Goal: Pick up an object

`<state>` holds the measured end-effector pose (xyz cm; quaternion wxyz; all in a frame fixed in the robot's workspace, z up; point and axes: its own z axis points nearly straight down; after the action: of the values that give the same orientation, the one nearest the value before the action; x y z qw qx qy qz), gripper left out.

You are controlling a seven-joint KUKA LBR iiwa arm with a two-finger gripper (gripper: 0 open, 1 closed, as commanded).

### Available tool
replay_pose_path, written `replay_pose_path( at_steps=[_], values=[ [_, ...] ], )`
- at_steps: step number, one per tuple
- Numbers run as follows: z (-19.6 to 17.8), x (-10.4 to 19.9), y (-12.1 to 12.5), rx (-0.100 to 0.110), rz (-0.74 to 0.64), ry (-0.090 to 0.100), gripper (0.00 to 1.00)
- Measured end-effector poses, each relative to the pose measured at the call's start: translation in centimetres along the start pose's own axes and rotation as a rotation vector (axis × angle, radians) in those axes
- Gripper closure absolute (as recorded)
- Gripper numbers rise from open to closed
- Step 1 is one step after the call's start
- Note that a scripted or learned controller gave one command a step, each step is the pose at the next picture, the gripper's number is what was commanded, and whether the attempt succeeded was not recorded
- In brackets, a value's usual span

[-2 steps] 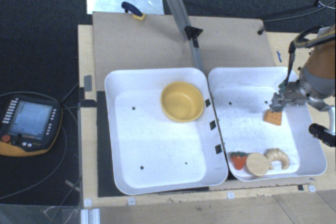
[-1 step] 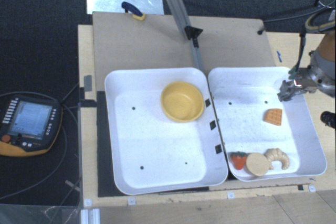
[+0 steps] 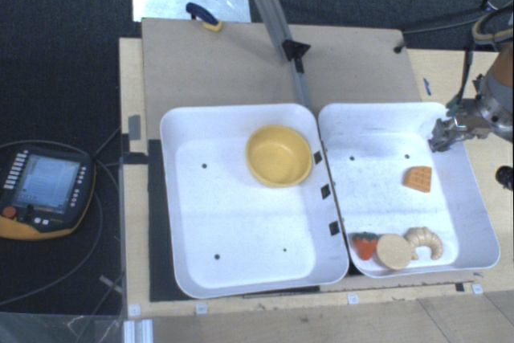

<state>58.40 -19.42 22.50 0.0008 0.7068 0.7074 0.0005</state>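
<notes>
I am taking the orange waffle piece as my target; it is lying by itself in the right middle of the frame, on the floor of the right bin, well apart from everything else and nearest to the gripper. The gripper is hanging at the frame's right edge, over the bin's upper right rim, holding nothing, and I cannot tell whether it is parted or closed. To do this well, I am thinking it needs to come down and leftward until it is centred over the waffle, straddling the narrow flat piece squarely. Nothing is blocking that path. At the lower right, a red strawberry-like toy, a pale round biscuit and a croissant are crowding together, touching, so they are the harder picks. The left bin is holding a yellow bowl near its upper right corner. A teach pendant is sitting at the far left.
</notes>
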Motion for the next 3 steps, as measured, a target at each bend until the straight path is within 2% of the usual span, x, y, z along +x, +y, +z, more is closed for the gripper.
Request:
replay_pose_path(
  at_steps=[1,3],
  values=[
    [0.9,5.2,-1.0,0.002,-0.003,0.001,1.00],
    [-1.3,15.0,-3.5,0.001,-0.004,0.002,1.00]
  ],
)
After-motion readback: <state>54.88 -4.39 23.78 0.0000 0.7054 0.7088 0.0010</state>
